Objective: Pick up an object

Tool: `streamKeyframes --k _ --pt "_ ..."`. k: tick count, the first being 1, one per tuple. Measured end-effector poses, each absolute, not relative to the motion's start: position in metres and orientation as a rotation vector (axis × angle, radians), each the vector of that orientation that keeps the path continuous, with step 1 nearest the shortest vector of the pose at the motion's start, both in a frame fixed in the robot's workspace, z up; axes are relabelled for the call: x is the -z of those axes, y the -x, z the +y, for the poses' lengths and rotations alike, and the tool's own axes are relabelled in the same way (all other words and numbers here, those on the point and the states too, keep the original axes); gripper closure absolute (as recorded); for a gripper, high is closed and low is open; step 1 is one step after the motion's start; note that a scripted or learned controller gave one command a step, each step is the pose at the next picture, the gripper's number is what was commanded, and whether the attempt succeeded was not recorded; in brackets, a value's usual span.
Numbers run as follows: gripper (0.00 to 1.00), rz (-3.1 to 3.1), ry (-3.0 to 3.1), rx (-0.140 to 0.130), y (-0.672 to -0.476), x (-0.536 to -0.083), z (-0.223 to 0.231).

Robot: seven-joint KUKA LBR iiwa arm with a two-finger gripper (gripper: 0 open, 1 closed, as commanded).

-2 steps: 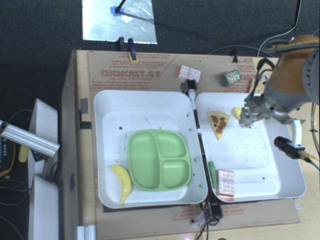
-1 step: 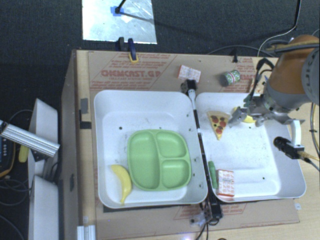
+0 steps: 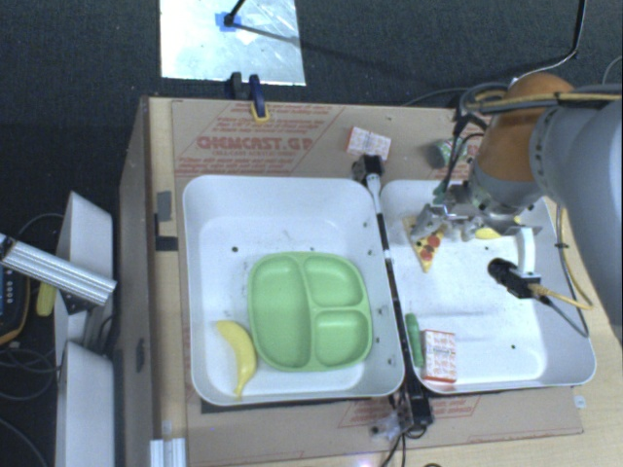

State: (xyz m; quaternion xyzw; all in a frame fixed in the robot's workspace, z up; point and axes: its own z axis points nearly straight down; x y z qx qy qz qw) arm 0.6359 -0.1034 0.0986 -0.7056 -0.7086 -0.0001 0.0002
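Fig.: I read this as the approach step. Gripper (image 3: 450, 214) sits low at far left of right bin (image 3: 545, 358), just above a small red-yellow object (image 3: 425, 250); finger state I can't tell. Next: descend, close on obj., lift straight up.

Thick, smooth grey cylindrical arm (image 3: 579, 149) enters from right. Rounded orange band (image 3: 516, 134) sits above the wrist. Thin dark cables (image 3: 456, 159) run beside the band. Metallic grey two-finger gripper (image 3: 450, 217) below, small, details blurred.
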Motion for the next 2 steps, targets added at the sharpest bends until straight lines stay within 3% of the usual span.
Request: streamKeyframes --k 1,2 --pt "0.00 -2.228 2.217 0.003 -0.646 -0.085 -0.107" --pt "1.00 -2.230 2.214 0.004 -0.647 -0.096 -0.107"
